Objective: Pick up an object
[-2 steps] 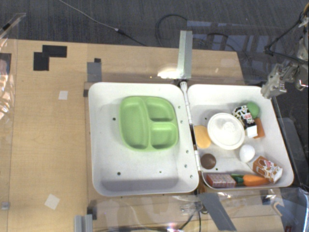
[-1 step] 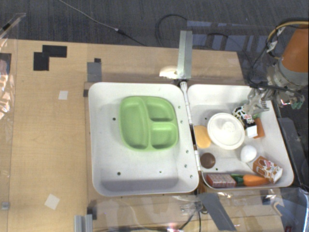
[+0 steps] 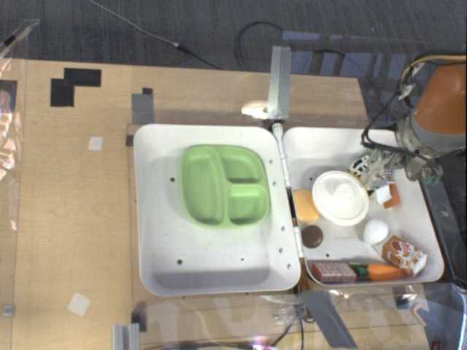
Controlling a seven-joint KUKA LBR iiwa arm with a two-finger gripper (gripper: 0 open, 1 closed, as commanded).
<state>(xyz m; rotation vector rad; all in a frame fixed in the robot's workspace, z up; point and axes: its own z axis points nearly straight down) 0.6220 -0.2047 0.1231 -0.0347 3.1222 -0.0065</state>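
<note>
My gripper (image 3: 381,172) hangs over the back of the right bin (image 3: 432,224), below the orange-banded wrist. It is just behind a white bowl (image 3: 340,197), between a black-and-white spotted item (image 3: 358,165) and a small orange-brown block (image 3: 390,196). Around the bowl lie a yellow piece (image 3: 305,206), a brown round piece (image 3: 312,235) and a white ball (image 3: 375,232). Along the front wall lie a pink box (image 3: 333,271), a carrot (image 3: 384,272) and a small printed carton (image 3: 403,254). I see nothing held.
A green divided plate (image 3: 224,185) lies in the left bin (image 3: 157,261). A metal post (image 3: 279,82) stands behind the wall between the bins. Cables run behind the arm at the upper right.
</note>
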